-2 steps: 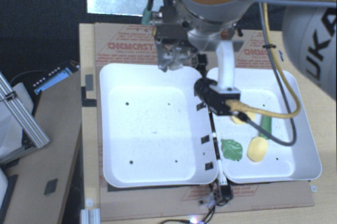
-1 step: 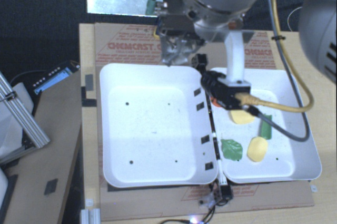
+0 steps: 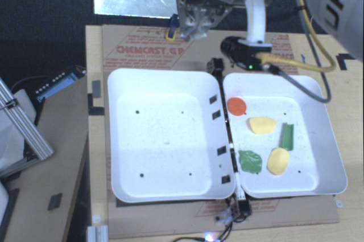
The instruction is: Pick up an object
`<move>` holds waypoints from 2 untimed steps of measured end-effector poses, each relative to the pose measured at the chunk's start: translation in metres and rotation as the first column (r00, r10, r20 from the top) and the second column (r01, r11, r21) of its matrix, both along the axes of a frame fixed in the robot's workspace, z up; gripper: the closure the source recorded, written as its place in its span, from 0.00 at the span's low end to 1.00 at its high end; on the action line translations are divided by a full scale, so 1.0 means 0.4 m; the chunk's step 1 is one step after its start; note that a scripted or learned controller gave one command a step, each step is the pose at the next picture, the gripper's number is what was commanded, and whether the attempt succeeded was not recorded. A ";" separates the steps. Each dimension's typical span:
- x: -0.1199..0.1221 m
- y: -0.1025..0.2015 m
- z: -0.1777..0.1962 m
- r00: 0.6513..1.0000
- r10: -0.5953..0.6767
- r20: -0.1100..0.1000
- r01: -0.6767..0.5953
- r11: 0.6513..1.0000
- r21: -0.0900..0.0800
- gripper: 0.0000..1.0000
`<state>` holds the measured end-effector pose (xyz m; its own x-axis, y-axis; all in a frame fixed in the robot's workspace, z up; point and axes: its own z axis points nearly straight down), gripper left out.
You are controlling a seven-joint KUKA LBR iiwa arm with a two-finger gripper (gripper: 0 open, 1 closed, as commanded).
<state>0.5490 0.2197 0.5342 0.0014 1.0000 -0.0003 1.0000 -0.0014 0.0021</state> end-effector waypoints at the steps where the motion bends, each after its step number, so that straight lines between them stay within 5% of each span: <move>1: 0.191 -0.004 -0.003 1.000 0.000 -0.001 0.000 1.000 -0.001 1.00; 2: 0.131 -0.006 0.004 1.000 0.005 -0.001 -0.005 1.000 0.001 1.00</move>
